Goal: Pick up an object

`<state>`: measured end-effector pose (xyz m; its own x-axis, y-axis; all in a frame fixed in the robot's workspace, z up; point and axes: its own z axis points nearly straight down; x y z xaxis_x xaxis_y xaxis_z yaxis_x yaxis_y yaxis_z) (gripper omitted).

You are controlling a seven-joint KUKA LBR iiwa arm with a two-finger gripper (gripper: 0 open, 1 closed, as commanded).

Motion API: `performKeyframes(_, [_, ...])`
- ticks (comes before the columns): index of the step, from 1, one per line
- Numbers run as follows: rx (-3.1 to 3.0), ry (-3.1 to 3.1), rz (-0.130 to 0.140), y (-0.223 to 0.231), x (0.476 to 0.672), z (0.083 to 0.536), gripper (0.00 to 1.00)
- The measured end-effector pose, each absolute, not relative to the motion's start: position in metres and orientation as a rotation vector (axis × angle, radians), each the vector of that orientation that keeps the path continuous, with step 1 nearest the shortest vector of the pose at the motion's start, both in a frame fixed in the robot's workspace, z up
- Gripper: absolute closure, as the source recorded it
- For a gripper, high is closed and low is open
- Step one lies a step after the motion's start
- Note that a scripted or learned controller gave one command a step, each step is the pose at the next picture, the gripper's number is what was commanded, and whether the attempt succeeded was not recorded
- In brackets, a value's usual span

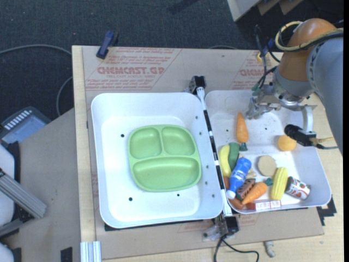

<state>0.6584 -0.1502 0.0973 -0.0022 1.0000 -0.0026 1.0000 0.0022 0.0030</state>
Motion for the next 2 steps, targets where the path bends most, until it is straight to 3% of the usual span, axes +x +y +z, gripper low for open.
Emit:
performKeyframes(1, [2.216, 2.221, 0.000, -0.150, 0.658, 0.097, 0.00])
performKeyframes(2, [2.222, 2.224, -0.001, -0.108, 0.612, 0.084, 0.00])
